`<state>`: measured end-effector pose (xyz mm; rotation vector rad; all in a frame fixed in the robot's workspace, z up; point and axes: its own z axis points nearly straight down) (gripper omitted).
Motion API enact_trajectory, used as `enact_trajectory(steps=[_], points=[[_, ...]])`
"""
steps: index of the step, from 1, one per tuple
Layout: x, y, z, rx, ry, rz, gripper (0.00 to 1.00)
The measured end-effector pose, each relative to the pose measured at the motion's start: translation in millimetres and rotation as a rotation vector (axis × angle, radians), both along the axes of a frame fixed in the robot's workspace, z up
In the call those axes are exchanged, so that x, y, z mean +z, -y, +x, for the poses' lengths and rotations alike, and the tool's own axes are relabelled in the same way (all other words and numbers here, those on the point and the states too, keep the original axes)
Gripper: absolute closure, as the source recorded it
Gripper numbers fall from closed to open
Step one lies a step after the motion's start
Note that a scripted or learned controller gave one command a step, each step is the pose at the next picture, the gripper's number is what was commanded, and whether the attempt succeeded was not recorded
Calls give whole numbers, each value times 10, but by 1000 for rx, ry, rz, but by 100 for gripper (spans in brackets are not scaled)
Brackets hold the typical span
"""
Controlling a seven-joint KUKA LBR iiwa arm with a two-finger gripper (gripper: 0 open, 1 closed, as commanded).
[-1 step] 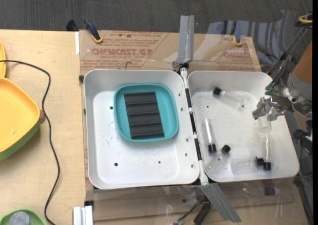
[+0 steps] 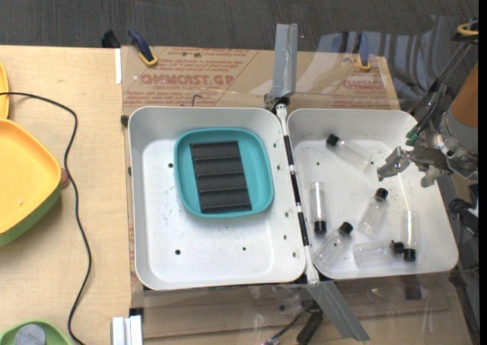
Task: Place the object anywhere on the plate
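A teal square plate (image 2: 262, 176) lies in the left white bin (image 2: 152, 206). On its middle rests a black ridged rectangular piece (image 2: 220, 177). Several clear vials with black caps lie scattered in the right bin (image 2: 346, 119); among them are one near the back (image 2: 344, 147), one by the divider (image 2: 318, 206) and one in the middle (image 2: 373, 210). My gripper (image 2: 412, 168) hangs over the right side of the right bin, open, with nothing between its fingers. It is above and to the right of the middle vial, and far from the plate.
More vials lie along the right bin's front (image 2: 384, 250). A yellow dish (image 2: 23, 176) and a black cable (image 2: 76, 183) sit on the wooden bench to the left. Cardboard (image 2: 198, 77) lies behind the bins, and a metal bracket (image 2: 284, 62) stands at the divider.
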<state>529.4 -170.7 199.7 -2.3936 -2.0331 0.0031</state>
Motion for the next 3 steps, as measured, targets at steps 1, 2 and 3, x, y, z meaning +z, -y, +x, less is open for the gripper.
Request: enact_trajectory(steps=[1, 2, 3], points=[[1030, 351, -44, -176, 0, -2, 0], [2408, 442, -188, -260, -2, -2, 0], [2406, 420, -510, -403, -3, -2, 0]])
